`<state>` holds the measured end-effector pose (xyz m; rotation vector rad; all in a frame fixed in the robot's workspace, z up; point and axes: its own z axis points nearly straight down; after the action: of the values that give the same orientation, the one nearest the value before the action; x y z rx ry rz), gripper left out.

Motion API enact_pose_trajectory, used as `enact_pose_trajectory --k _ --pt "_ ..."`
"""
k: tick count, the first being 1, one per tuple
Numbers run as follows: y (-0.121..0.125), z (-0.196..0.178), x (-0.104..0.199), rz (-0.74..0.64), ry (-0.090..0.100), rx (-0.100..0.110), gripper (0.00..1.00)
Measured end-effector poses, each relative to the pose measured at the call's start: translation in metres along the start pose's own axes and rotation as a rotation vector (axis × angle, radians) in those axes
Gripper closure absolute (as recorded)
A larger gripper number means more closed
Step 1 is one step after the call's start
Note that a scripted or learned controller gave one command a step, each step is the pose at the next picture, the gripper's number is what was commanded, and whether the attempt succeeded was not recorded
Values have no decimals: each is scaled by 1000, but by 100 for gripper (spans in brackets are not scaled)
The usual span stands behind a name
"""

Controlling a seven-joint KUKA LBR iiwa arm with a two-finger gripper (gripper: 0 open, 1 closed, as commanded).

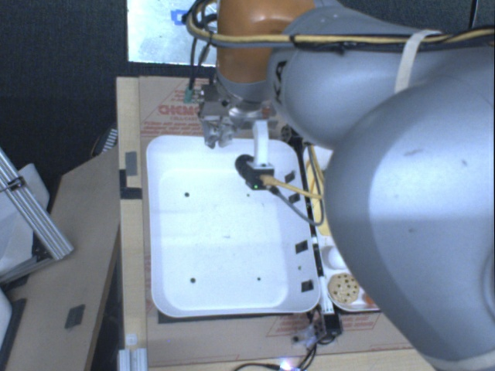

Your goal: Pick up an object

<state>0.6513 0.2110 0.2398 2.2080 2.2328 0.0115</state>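
My gripper (219, 136) hovers at the far rim of the left bin (178, 300); its grip I cannot tell. I'm searching: next I need a target.

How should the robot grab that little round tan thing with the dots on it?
Probably from straight above, pinching across the rim of the round tan disc. It seems to lie flat, with no handle, just a round edge. The arm hides its right side, so I cannot judge that part.
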Motion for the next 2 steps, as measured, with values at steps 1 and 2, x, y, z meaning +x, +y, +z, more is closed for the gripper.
enact_pose_trajectory --k 1,2 --pt "18 8 24 5 -2 3 100" --pt "-1 -16 23 7 -3 4 100"
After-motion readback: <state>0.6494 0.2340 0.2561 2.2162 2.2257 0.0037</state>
